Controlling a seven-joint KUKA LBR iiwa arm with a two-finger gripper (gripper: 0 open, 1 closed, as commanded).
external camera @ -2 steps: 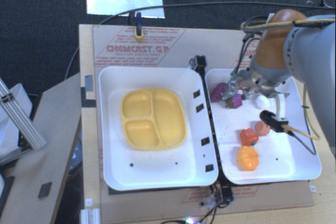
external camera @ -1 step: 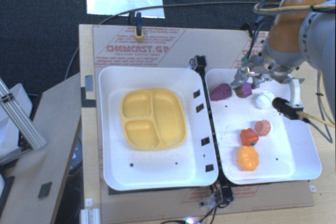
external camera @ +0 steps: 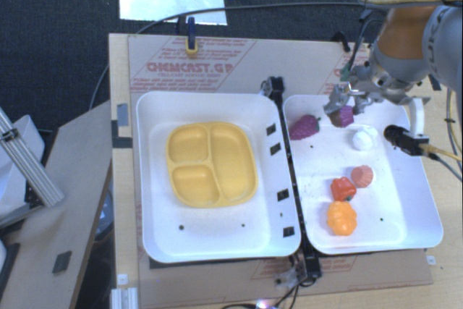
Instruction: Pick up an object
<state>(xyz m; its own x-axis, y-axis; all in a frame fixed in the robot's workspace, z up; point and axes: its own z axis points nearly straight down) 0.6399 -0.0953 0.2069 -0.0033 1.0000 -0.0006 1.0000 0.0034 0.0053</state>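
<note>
Pale wooden bench (external camera: 87,155) on dark carpet, two white bins (external camera: 217,242), yellow divided tray (external camera: 211,163) at left, gripper (external camera: 340,112) upper right pinching small purple object (external camera: 344,116), purple toy (external camera: 304,127) beside.

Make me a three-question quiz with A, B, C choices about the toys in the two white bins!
1. Where is the yellow divided plate? A. left bin B. right bin C. on the floor
2. What colour is the toy the tool holds? A. green B. purple C. blue
3. Is the orange pepper touching the plate? A. yes B. no, they lie in separate bins C. it is on top of it

Answers: 1 A, it lies in the left bin. 2 B, a small purple toy sits between its fingers. 3 B, the pepper lies in the right bin.
</note>
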